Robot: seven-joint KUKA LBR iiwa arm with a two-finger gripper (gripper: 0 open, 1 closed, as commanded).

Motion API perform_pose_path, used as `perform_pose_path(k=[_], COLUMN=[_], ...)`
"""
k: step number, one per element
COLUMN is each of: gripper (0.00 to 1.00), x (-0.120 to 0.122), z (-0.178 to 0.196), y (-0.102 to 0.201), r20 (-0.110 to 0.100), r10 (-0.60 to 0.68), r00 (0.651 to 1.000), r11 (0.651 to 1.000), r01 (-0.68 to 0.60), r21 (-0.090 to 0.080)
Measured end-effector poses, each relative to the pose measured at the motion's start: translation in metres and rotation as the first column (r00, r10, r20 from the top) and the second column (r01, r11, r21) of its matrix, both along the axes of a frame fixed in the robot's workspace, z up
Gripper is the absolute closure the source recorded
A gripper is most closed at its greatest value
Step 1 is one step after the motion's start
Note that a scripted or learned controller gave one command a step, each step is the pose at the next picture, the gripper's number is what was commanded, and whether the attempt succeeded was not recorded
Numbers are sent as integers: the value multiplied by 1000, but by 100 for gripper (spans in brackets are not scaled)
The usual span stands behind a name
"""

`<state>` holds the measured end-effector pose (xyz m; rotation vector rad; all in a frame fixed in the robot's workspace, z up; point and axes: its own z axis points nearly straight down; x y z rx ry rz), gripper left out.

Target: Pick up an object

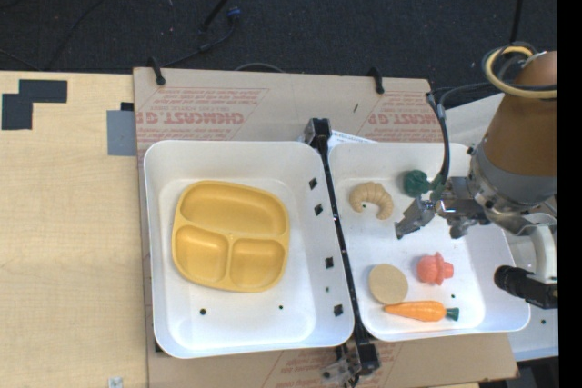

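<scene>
The right bin holds several toy foods. A tan croissant lies near its left wall and a green piece sits behind it, partly covered by the arm's cable. Toward the front lie a red strawberry-like piece, a round tan biscuit and an orange carrot. My gripper hangs over the middle of this bin, right of the croissant and just behind the red piece. It is open, with nothing between its fingers.
In the left bin lies a yellow divided plate. A black divider runs between the bins. The arm's grey body stands over the right bin's far right side.
</scene>
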<state>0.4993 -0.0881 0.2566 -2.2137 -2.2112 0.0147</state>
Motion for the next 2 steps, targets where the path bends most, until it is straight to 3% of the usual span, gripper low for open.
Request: perform_pose_path(k=[1,2], gripper=[0,0], x=[2,-9], z=[6,-46], y=[0,-1], r20=[11,7], r10=[2,1], r00=[1000,1000], r11=[1000,1000], r01=[-2,-1], r21=[-1,0])
